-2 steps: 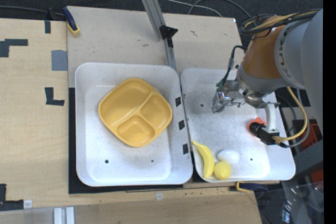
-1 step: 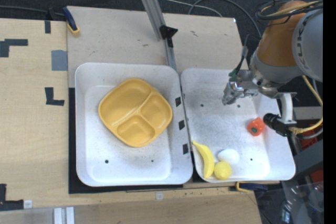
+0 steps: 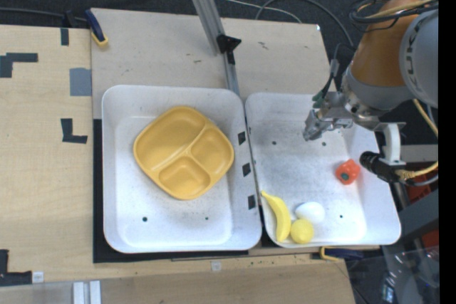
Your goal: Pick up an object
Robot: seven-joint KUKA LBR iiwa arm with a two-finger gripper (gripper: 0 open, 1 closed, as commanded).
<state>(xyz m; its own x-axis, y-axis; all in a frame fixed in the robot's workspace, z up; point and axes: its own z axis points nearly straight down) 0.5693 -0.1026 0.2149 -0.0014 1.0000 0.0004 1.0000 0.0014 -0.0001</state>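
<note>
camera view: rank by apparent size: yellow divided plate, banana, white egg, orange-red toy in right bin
1. yellow divided plate, by far the largest
2. banana
3. white egg and orange-red toy: they look about alike, the egg perhaps slightly bigger, so I won't rank them.

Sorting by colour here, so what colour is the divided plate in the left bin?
Yellow; the divided plate shows clearly in the camera view.

- The arm (image 3: 399, 46) is cut off by the right edge.
- The gripper (image 3: 317, 126) is too small and blurred to read its fingertips.
- The banana (image 3: 278, 216) partly overlaps the lemon (image 3: 302, 231).
</note>
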